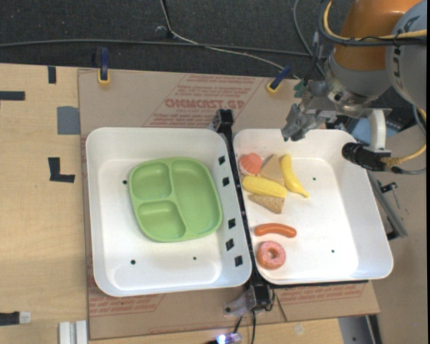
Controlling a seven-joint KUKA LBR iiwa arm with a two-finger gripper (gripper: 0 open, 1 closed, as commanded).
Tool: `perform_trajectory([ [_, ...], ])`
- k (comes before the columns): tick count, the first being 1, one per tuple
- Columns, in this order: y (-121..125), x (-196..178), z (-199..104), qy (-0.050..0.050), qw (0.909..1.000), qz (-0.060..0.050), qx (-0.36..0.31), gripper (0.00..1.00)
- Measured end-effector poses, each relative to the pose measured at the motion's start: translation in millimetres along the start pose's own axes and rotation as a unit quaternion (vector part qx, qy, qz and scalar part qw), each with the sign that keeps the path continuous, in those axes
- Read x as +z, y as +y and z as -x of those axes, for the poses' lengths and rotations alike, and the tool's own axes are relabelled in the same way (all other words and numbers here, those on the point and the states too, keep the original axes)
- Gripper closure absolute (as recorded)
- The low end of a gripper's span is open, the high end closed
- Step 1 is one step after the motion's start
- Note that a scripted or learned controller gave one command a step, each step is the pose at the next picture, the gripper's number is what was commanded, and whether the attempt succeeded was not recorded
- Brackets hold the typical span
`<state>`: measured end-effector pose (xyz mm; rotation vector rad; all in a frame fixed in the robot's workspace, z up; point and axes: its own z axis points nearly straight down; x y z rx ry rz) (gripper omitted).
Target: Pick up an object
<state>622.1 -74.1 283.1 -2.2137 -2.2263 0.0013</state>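
The right bin (358, 213) holds several toy foods. A yellow banana (294, 175) lies near its back, beside a yellow corn-like piece (264, 186) resting on a tan bread slice (271, 201). A red-orange round piece (251, 163) sits at the back left. Nearer the front lie a red sausage (275, 230) and a pink doughnut (271, 254). My gripper (295, 129) hangs above the back rim of the right bin, behind the banana, with nothing seen between its fingers.
The left bin (107, 213) holds a green divided plate (175, 198). A black divider (229, 192) runs between the bins. Blue and yellow clamps (102, 72) hold the cardboard base at the back. Cables trail at the arm's right.
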Motion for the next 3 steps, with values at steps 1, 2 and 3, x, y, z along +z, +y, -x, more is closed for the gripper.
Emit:
perform_trajectory([
  [1, -6, 24, -53, 0.000, 1.0000, -0.001, 0.000, 1.00],
  [2, -11, 27, -102, 0.000, 1.0000, 0.000, 0.000, 1.00],
  [3, -11, 51, -149, -0.001, 1.0000, -0.001, 0.000, 1.00],
])
